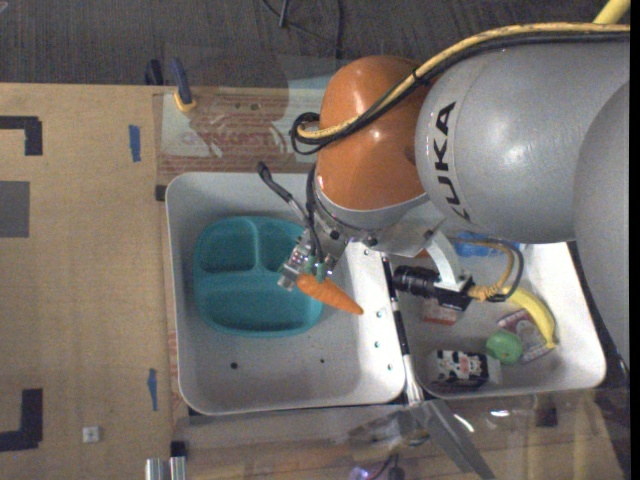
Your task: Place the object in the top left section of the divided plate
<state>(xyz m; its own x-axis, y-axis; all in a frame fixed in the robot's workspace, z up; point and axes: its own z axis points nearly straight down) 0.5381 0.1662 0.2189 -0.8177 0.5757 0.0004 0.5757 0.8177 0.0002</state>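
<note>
Plywood bench (80,268), pale and flat, carries strips of blue tape and black corner marks, and two shallow white bins sit on it side by side, smooth plastic with rounded corners. One teal plate (250,288) lies in the left bin (270,368); it is matte, rounded and split by raised ridges into sections. One grey arm (520,118) with a glossy orange band reaches in from the right, a yellow cable running over it. Its gripper (305,266) hangs at the plate's right rim, the fingers pinching the thick end of one carrot (328,294), a smooth orange cone that tapers down to the right over the bin floor. The carrot's thick end overlaps the plate's right edge; it is not in the top left section. The right bin (580,368) holds one curved yellow banana (540,316), one round green ball (505,346), one black-and-white box (462,368) and a few small packets too blurred to name.
</note>
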